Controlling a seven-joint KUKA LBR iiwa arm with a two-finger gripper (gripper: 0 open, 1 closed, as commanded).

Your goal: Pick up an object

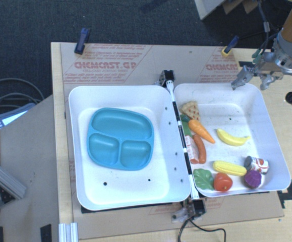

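Note:
My gripper (250,82) hangs over the far rim of the right bin (267,115), its two fingers spread open with nothing between them. Below it in that bin lie a yellow banana (232,137), an orange carrot (201,130), a tan waffle piece (190,110), a reddish sausage (200,150), a second yellow piece (229,168), a green leafy item (202,178), a red tomato (223,182), a purple fruit (252,179) and a small can (259,164). All of them are apart from the gripper.
The left bin (80,135) holds a blue divided plate (120,137). Both bins rest on a cardboard sheet (110,64) held by blue clips (81,40). Most toys crowd the right bin's near and left sides; its far middle floor is bare.

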